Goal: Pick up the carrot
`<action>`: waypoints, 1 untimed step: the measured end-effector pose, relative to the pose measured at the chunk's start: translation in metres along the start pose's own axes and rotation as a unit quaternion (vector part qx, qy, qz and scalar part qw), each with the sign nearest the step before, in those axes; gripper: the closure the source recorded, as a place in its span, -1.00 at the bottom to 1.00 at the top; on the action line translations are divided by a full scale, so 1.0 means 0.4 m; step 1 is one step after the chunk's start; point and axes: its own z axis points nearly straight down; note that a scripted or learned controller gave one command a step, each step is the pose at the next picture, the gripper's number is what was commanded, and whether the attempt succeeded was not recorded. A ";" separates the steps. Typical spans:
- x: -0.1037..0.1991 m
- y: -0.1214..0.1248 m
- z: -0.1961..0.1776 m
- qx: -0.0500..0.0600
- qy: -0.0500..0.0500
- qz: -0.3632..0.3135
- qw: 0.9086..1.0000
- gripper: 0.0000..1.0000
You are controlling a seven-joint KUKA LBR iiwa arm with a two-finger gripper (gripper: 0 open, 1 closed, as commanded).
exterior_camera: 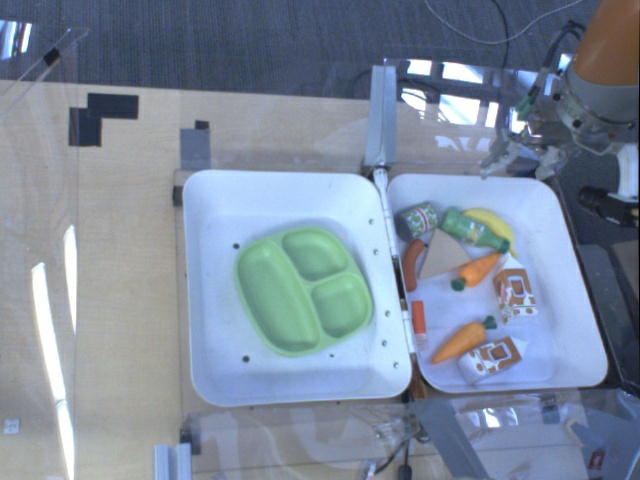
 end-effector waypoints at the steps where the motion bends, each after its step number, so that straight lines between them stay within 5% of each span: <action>1: -0.084 -0.119 0.278 0.000 0.000 -0.128 0.992 -1.00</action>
